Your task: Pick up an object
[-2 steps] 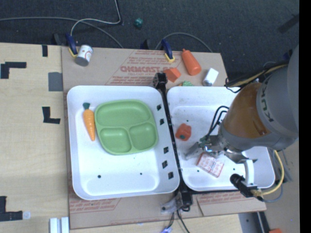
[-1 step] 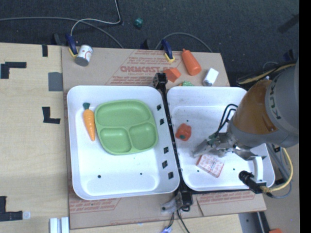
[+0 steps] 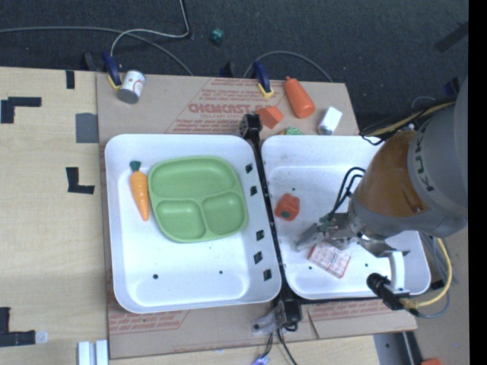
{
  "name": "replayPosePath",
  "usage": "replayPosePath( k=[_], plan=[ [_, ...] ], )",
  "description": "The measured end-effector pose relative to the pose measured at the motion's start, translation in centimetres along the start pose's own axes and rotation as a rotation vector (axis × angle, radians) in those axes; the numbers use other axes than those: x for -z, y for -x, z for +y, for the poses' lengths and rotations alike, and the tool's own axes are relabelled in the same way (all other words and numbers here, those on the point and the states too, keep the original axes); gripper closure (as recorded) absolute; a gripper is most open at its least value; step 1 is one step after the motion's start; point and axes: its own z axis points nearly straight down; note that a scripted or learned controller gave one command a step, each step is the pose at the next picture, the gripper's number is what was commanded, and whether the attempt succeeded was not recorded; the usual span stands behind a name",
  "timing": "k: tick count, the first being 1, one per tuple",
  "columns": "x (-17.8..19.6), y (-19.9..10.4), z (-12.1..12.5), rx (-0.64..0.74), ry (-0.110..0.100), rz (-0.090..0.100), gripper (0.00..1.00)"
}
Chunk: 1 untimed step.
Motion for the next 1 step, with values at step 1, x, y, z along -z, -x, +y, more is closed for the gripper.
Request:
replayPosePath(
  k=[1],
  plan=[
    [0.99, -0.04, 0.04, 0.000, -0.001, 0.002, 1.00]
  ],
)
